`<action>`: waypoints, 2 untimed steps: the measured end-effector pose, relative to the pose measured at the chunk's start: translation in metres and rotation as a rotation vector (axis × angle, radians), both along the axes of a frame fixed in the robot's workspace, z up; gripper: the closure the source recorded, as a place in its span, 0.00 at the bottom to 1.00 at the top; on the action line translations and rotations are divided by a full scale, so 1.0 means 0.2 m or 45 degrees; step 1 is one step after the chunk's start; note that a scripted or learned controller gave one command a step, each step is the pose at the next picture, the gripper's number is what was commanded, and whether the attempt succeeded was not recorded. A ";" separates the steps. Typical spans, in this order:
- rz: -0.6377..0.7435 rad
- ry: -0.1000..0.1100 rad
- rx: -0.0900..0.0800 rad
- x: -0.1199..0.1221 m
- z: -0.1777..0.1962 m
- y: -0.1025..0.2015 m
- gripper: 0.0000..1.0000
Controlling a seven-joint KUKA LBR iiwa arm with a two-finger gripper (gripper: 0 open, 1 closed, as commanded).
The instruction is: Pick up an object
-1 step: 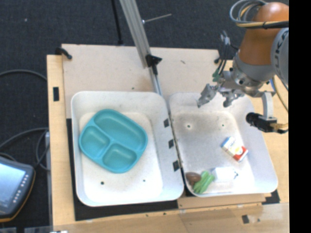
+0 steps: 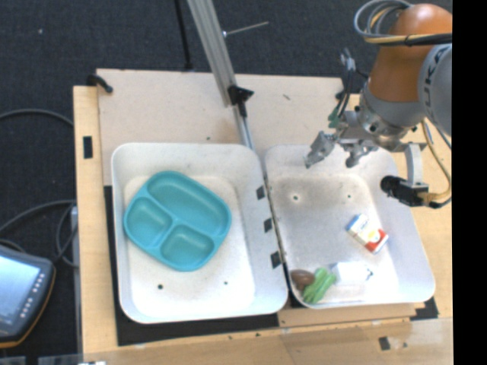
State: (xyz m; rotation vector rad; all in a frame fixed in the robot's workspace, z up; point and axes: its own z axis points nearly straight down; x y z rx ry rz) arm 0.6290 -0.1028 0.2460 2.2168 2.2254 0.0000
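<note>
Hand (image 2: 335, 155) hangs open over right bin's (image 2: 403, 226) far edge

Glossy turquoise plastic tray (image 2: 176, 220), matt white bins (image 2: 243, 204) (scuffed), ribbed metal rail (image 2: 211, 36)

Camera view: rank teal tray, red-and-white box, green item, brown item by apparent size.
1. teal tray, by far the largest
2. red-and-white box
3. green item, close to the box, so that order is unsure
4. brown item, smallest, partly hidden behind the green item

Even overhead light, bright white bins (image 2: 190, 158) (mild glare), faint shadows, slightly soft, grainy focus
</note>
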 end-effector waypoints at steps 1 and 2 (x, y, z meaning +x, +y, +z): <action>-0.006 0.004 -0.001 -0.21 -0.06 0.09 0.00; -0.008 -0.004 -0.001 -0.20 0.00 0.09 1.00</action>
